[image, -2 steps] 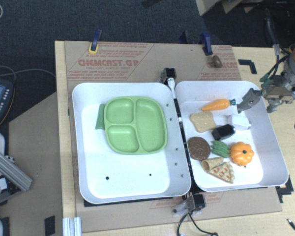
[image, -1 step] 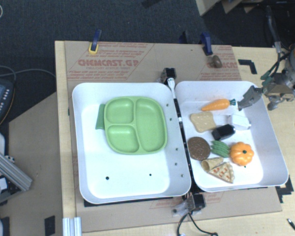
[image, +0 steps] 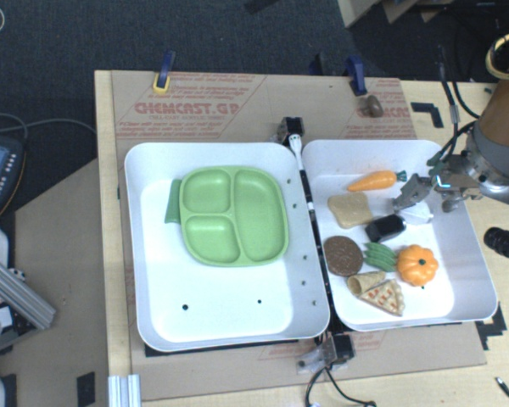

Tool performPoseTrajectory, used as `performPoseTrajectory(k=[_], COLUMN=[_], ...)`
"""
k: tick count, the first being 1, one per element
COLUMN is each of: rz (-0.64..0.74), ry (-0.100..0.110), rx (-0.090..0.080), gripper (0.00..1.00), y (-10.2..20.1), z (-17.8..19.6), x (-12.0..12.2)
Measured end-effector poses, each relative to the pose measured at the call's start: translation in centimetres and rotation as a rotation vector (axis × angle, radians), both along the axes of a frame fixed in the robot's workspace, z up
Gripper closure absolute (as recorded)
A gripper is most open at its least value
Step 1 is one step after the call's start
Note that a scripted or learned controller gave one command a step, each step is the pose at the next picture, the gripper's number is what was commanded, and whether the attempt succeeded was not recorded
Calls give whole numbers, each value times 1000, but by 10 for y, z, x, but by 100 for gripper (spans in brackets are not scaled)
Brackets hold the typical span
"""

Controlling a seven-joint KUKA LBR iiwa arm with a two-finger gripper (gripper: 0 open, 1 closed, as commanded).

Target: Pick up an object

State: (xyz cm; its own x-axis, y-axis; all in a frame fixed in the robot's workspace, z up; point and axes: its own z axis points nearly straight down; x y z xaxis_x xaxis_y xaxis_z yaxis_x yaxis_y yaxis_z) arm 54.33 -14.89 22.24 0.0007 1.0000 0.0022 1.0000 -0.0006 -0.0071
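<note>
The grey two-finger gripper [image: 414,192] hung low at two o'clock in the right white bin [image: 467,253], its grip state impossible to tell, apparently positioned to take the orange plastic carrot [image: 373,180] lying just beside it at nine o'clock.

Green divided plate [image: 234,214] in the left bin [image: 157,312] — a blue clamp [image: 355,74] on the board [image: 237,108].

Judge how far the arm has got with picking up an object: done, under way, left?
Done: nothing lifted yet; the carrot, bread slice and pumpkin all lie in the right bin. Under way: the gripper hangs over that bin, just right of the carrot. Left: closing on one object and raising it clear.
</note>
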Motion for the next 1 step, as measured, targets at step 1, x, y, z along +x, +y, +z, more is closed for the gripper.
performPoseTrajectory(k=[1], rz=[0], ry=[0], rx=[0], gripper=[0], y=[-4], z=[-62], x=[3])
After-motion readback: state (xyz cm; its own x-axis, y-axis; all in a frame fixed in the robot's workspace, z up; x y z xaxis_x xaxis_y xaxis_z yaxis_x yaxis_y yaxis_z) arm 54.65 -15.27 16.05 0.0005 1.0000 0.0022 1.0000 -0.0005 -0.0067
